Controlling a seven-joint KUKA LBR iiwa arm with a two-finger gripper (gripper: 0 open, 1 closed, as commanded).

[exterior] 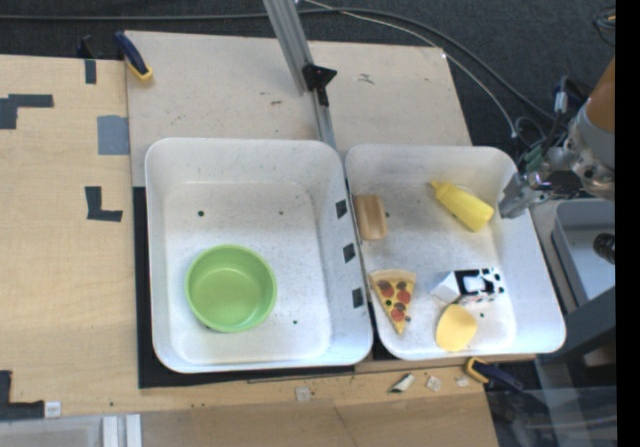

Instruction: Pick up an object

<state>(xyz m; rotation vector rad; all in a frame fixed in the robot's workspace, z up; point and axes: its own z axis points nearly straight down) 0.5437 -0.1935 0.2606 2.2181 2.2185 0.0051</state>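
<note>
Your gripper [515, 197] waits at the right bin's [420, 163] edge, holding nothing; I cannot tell its state. The yellow bottle [463, 205] lies just beside it, flat and apart from other toys, so it's easy to reach.

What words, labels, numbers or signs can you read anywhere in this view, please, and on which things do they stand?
None can be read.
The black-and-white packet in the right bin bears dark markings, too small and blurred to make out as letters.
The pizza slice, yellow bottle, wooden block and green bowl show no lettering.
</note>
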